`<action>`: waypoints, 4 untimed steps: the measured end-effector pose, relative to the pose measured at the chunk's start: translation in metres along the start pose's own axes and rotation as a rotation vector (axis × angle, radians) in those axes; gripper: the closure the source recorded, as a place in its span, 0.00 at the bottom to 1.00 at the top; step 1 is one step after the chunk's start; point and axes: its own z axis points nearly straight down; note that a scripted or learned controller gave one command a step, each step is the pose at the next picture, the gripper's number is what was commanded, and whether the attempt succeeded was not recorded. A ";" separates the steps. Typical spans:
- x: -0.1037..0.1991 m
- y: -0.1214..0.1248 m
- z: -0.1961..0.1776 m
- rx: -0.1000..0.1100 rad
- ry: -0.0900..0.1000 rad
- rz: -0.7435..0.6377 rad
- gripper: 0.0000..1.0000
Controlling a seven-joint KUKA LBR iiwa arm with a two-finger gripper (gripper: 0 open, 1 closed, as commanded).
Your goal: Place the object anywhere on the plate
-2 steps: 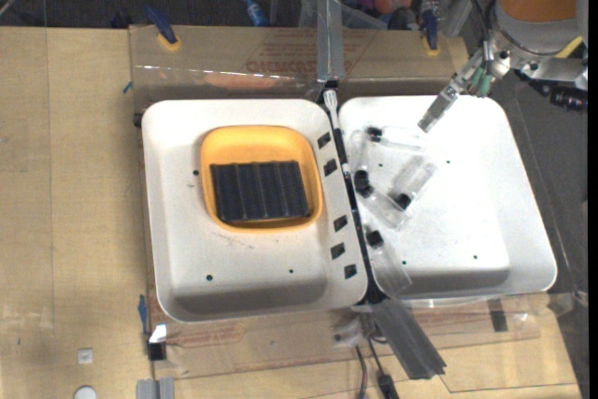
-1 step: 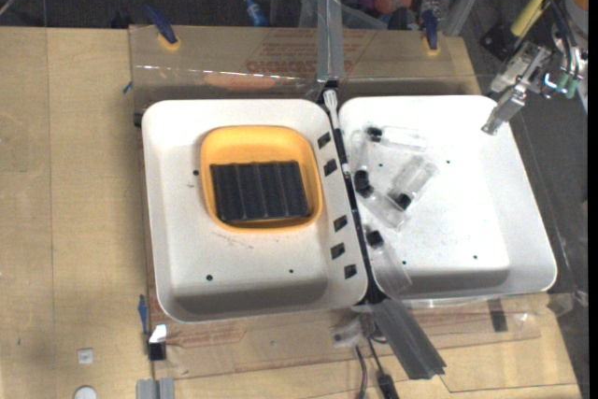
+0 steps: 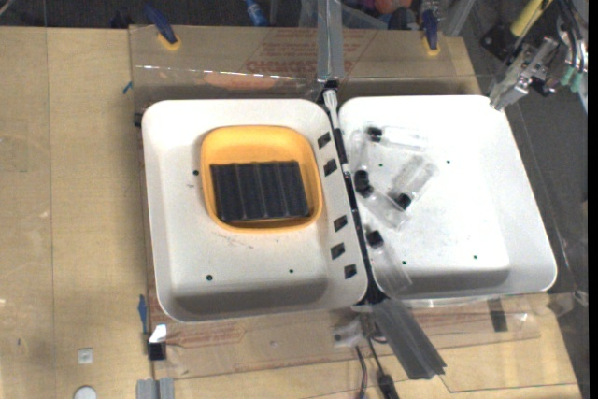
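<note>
- The robot's small grey metal gripper (image 3: 516,81) sits high at the right, past the far right corner of the white right bin (image 3: 486,248). It is too small and blurry to tell if it is gripping or let go. I see nothing in it.
- The things to pick are clear plastic tubes with black caps (image 3: 404,180). They lie in the right bin, near its left wall, close together, some touching.
- The yellow plate with rounded corners (image 3: 217,149) rests in the white left bin (image 3: 177,276). A flat black ribbed block (image 3: 260,192) lies on top of it.
- I think the step now is to go and get one tube. The gripper should come down over the tube that lies most apart, and squeeze it across its thin side.
- Clear tubes look smooth and slippery. They could roll or slip away.
- After that, lift it well over the wall between the bins and set it down on the plate.
</note>
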 end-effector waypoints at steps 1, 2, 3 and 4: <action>-0.011 -0.026 -0.018 0.004 0.008 -0.142 1.00; -0.007 -0.025 -0.015 0.005 0.012 -0.198 1.00; -0.009 -0.023 -0.014 0.004 0.011 -0.241 1.00; -0.012 -0.022 -0.011 0.003 0.010 -0.381 1.00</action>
